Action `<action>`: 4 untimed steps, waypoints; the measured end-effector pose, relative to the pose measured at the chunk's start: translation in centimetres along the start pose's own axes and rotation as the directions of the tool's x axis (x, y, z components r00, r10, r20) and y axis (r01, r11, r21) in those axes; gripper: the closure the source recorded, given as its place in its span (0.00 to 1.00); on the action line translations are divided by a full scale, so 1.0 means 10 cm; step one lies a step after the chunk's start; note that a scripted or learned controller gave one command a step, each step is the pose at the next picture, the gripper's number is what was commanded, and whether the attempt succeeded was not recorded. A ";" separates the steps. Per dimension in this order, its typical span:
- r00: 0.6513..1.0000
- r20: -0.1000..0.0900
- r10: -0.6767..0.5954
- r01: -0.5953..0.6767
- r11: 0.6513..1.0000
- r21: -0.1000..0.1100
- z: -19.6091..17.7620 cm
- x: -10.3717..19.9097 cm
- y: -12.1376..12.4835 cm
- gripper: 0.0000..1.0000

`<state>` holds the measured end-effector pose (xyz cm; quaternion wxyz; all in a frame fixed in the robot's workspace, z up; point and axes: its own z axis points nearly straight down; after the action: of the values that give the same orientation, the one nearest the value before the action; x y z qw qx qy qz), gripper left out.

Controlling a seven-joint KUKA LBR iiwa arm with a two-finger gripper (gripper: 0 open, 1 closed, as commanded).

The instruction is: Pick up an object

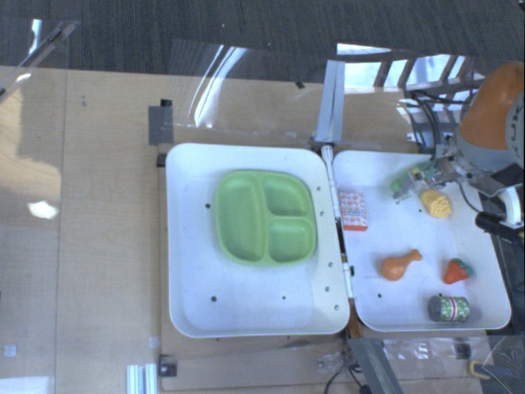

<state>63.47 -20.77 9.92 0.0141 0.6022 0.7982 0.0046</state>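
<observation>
Two shallow white bins side by side on a pale wooden counter point(98, 220), touching along a middle seam.

In the left bin point(176, 245): a light green divided plate point(267, 217), three compartments, lying flat near the middle and slightly toward the far side.

In the right bin point(385, 302), five small things well spread out:
- a red-and-white packet point(353, 209), flat, just beside the bin's left wall
- a yellow toy corn cob point(436, 204), toward the far right part of the floor
- an orange toy drumstick point(399, 264), near the middle, thin end pointing toward the far right
- a red toy strawberry point(457, 271) with a green top, right of the drumstick and apart from it
- a green-and-white can point(449, 308), on its side, close to the near wall

Grey arm point(492, 121) with its orange band reaching in from the right over the far right corner of the right bin. Gripper point(432, 175) down low at the far side of the corn cob, just beside it. Something pale green and blurred point(408, 183) to the gripper's left; too unclear to name. Open or closed: impossible to tell. Nothing visibly held. Corn cob lying on the bin floor, like the drumstick, strawberry, can and packet.
</observation>
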 end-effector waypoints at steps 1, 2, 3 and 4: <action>0.999 -0.020 -0.051 0.051 0.998 0.034 0.12 -0.05 0.15 0.00; 0.976 -0.016 -0.216 0.216 0.976 0.014 0.11 0.09 -0.20 0.00; 0.976 -0.009 -0.216 0.216 0.976 0.004 -0.03 0.08 -0.16 1.00; 0.976 -0.012 -0.216 0.216 0.976 0.008 -0.02 0.08 -0.17 0.00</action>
<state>61.57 -20.43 10.05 0.0075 0.5119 0.8590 0.0028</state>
